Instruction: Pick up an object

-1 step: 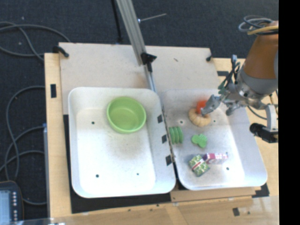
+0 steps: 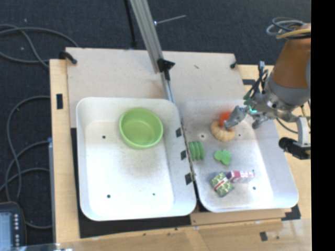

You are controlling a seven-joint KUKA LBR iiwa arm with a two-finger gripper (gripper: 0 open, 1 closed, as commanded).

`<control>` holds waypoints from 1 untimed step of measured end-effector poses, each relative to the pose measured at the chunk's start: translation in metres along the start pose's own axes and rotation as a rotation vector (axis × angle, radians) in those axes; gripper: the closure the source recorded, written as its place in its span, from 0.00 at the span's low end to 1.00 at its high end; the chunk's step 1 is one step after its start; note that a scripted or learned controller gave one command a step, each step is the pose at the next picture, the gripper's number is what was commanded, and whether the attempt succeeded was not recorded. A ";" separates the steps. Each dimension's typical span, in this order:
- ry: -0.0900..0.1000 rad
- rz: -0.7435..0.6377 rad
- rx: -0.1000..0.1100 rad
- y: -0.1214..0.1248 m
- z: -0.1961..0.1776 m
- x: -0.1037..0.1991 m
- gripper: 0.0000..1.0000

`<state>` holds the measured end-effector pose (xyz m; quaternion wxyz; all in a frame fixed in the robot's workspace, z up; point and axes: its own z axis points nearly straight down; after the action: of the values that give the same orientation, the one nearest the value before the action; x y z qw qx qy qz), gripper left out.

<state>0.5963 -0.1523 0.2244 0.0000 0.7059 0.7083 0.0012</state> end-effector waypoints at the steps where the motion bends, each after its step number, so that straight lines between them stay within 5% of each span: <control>1: -0.005 0.001 0.004 0.002 0.045 0.004 0.00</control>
<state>0.5985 -0.1480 0.1796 0.0004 0.7064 0.7078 -0.0020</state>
